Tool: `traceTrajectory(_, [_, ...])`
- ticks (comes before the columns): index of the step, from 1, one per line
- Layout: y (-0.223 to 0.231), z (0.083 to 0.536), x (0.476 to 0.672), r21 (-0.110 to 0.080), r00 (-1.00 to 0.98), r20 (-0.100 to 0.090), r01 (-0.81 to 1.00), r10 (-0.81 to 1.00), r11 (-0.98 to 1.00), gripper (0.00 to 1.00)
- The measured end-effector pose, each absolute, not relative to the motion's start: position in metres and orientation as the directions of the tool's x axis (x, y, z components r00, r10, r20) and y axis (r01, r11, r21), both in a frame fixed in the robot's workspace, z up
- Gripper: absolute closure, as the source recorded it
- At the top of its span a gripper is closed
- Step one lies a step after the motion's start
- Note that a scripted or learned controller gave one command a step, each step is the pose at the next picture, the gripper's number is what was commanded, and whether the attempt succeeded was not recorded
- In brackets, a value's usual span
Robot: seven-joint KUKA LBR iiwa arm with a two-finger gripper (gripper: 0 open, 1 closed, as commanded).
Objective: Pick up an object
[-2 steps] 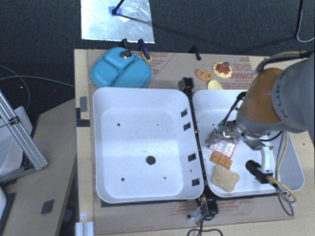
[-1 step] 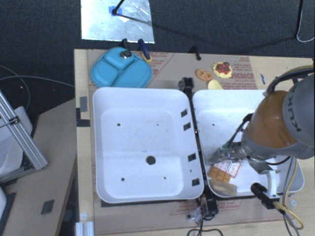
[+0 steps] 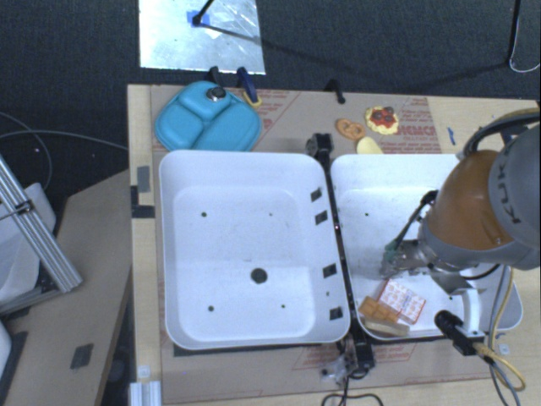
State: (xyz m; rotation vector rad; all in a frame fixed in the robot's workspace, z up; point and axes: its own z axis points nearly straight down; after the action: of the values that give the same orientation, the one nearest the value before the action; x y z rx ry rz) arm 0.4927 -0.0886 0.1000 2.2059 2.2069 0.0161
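A grey robot arm (image 3: 499, 201) with an orange band reaches in from the right over the right-hand bin (image 3: 372, 184) of two shallow white bins. Part of a dark letter "K" shows on the arm's grey casing. Red printing runs along the cardboard sheet (image 3: 423, 121) under the bins, too blurred to read.

The gripper (image 3: 396, 258) sits low in the right bin, near its middle; whether it is open or closed cannot be told from this angle. Just beside it, toward the bin's front edge, lies a small flat packet (image 3: 401, 301) with a red and white pattern, its long axis slanting from lower left to upper right. A tan, waffle-like piece (image 3: 382, 315) touches the packet's left side.

The left bin (image 3: 245, 252) has a dark round spot on its floor. Behind the bins rest a blue divided container (image 3: 208, 118) and small toy foods (image 3: 372, 125). The floor is dark carpet with a shiny metal plate (image 3: 201, 22).
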Motion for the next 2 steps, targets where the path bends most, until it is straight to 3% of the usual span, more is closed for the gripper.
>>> traceTrajectory(1, [-0.024,0.189,0.489,0.010,-0.012,0.003,1.000,1.000,0.012,1.00])
traceTrajectory(2, [0.007,0.263,0.489,0.011,-0.009,0.002,1.000,1.000,0.009,1.00])
